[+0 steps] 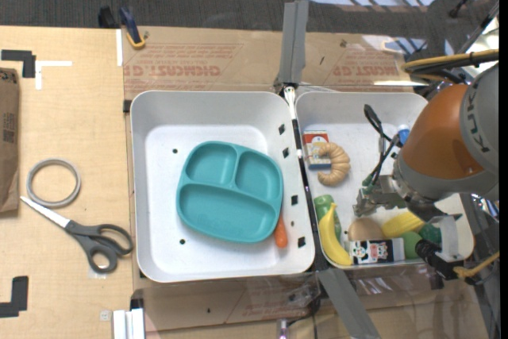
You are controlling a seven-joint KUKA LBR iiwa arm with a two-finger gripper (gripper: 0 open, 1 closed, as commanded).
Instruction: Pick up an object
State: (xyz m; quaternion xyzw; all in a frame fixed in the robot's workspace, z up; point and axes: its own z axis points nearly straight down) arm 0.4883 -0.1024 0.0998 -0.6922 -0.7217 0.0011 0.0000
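The gripper (pixel 371 201) hangs low over the right bin (pixel 349 103), near its front side. I cannot tell if it is open or shut, or if it has hold of anything. Just under it sit a yellow banana (pixel 331 238), a small milk carton (pixel 373 252) and a yellow toy (pixel 403 224). A croissant (pixel 336 163) lies farther back beside a little box (pixel 315 148). The left bin (pixel 151 171) holds a teal plate (pixel 230 191) with an orange carrot (pixel 280 234) touching its edge. Scissors (pixel 87 236) and a tape roll (pixel 53 182) lie on the bench.
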